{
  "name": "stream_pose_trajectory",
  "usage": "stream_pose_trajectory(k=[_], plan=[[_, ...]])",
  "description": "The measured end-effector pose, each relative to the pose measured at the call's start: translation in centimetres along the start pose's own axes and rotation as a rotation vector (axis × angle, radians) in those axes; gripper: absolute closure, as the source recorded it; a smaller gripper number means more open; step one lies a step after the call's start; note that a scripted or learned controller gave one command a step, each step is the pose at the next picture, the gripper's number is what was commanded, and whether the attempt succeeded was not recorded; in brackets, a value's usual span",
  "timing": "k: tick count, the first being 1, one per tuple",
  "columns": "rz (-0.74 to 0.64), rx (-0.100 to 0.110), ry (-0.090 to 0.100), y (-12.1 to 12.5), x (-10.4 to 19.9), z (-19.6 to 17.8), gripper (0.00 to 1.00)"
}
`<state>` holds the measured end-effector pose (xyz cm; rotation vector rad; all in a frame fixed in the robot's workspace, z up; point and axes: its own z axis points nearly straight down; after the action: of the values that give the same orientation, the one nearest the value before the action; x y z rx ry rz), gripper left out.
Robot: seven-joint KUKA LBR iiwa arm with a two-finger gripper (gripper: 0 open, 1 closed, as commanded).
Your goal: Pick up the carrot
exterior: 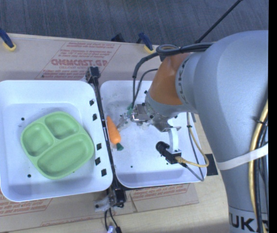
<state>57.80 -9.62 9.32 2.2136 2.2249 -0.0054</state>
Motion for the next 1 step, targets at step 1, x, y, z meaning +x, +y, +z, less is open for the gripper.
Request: stream_pose_trajectory(k=[1], plan=[[0.0,-0.001,-0.002,0.07,0.09,0.0,0.0]])
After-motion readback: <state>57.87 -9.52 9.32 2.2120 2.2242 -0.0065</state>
